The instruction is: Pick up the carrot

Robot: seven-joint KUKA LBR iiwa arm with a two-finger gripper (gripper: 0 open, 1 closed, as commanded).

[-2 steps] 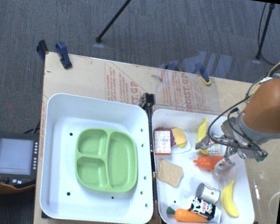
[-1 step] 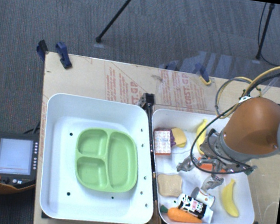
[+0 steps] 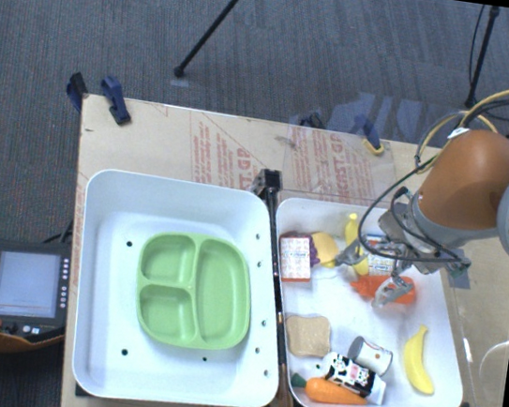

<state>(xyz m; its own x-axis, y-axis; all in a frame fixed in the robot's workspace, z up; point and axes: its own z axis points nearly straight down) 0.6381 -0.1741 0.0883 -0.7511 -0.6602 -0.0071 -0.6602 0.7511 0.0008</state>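
The carrot is orange with a green tip at its left end and lies flat against the front wall of the right bin. My gripper hovers near the back of that bin, well behind the carrot, under the orange wrist band. Its two fingers stand apart, so it is open. An orange-red toy lies just below and between the fingers, and none of it looks pinched. The carrot touches a black-and-white carton just behind it.
The right bin also holds a banana, a bread slice, a small can, a red-and-white box and yellow toys. A green divided plate lies in the left bin. A tablet sits off the bench's left.
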